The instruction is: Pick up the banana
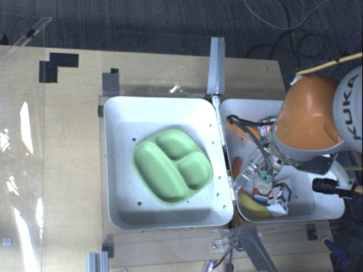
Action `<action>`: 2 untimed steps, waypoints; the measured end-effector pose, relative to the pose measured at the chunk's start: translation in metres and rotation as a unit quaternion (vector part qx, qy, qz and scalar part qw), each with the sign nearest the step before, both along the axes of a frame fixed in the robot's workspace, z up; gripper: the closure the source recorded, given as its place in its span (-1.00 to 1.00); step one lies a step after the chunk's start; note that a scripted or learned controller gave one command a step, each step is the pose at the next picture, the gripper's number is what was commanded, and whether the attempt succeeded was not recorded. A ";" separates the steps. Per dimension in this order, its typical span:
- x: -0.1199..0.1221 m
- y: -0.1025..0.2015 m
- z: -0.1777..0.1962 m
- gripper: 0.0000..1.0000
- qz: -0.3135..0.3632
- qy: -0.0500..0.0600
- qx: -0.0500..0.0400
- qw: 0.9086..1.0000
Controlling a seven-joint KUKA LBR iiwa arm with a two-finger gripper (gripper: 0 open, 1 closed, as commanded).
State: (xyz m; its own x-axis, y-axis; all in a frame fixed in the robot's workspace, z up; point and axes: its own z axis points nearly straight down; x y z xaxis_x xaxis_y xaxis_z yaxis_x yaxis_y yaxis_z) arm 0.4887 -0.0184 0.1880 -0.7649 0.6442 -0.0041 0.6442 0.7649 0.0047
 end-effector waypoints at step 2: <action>0.046 0.038 -0.002 -1.00 0.246 -0.002 -0.001 0.969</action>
